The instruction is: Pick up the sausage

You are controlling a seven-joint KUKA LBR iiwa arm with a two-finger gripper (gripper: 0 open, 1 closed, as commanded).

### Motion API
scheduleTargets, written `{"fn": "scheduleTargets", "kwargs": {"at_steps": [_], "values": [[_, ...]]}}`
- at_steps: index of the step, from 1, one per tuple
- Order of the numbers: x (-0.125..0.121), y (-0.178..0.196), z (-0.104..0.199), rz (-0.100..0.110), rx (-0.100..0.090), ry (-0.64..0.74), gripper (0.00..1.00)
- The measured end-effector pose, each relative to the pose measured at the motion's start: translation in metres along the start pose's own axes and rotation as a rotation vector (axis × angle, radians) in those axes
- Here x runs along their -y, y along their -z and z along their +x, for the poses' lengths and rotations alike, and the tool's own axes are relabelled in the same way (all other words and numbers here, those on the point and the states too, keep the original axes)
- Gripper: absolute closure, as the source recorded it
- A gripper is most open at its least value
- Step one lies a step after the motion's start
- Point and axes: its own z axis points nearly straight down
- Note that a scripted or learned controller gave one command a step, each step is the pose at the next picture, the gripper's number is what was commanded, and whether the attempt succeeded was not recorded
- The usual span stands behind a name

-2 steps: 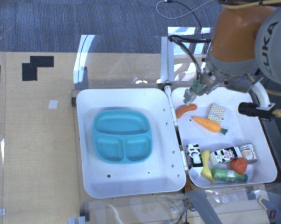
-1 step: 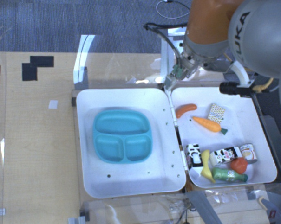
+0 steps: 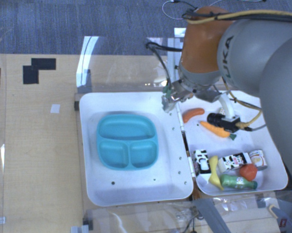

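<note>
The sausage [image 3: 193, 114], a short reddish-orange link, lies near the far left corner of the right bin [image 3: 276, 173]. My gripper [image 3: 169, 102] hangs over the divider between the two bins, a short way up and left of the sausage and apart from it. I see nothing held in it. The grey arm with its orange band covers the far right part of the right bin.
An orange carrot [image 3: 214, 129] lies just right of the sausage. At the right bin's near end sit a black-and-white carton [image 3: 201, 161], a banana [image 3: 214, 172], a green bottle [image 3: 238, 182], a tomato [image 3: 248, 172] and a can [image 3: 257, 158]. A blue divided plate [image 3: 127, 141] lies in the left bin [image 3: 139, 193].
</note>
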Motion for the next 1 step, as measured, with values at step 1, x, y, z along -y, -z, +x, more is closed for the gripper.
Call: {"fn": "scheduleTargets", "kwargs": {"at_steps": [1], "values": [[0.0209,0.0234,-0.0201,-0.004,0.003,0.513,1.0]]}}
